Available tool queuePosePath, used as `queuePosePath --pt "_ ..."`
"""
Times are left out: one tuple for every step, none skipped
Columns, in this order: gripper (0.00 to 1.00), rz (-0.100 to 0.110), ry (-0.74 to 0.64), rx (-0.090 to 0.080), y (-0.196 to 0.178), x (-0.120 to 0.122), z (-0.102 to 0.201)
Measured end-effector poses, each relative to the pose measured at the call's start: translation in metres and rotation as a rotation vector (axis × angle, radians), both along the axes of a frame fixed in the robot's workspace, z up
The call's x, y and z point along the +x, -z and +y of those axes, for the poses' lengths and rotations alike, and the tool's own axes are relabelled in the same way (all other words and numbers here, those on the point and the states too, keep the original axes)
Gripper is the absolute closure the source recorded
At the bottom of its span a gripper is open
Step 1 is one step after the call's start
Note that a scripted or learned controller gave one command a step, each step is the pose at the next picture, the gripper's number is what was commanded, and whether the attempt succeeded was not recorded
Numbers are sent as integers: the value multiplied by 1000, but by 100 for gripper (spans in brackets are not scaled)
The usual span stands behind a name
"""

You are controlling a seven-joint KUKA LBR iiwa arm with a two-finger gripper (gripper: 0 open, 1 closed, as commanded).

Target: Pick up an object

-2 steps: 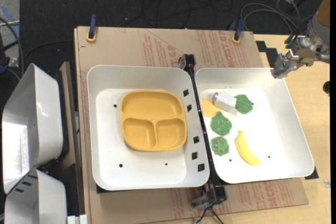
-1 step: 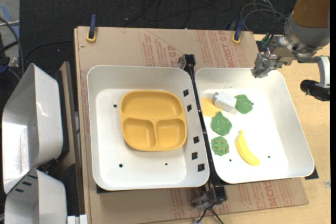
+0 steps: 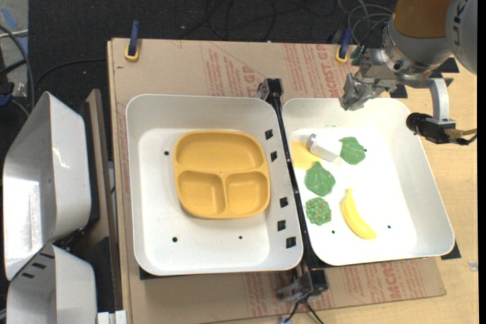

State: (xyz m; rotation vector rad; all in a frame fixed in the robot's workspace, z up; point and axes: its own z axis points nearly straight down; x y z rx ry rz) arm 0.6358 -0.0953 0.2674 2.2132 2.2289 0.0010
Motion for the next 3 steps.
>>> queuePosePath --pt "100 3 -1 1 19 -5 51" --pt "100 2 -1 2 32 0 106" --pt "100 1 -2 2 24 -10 160"
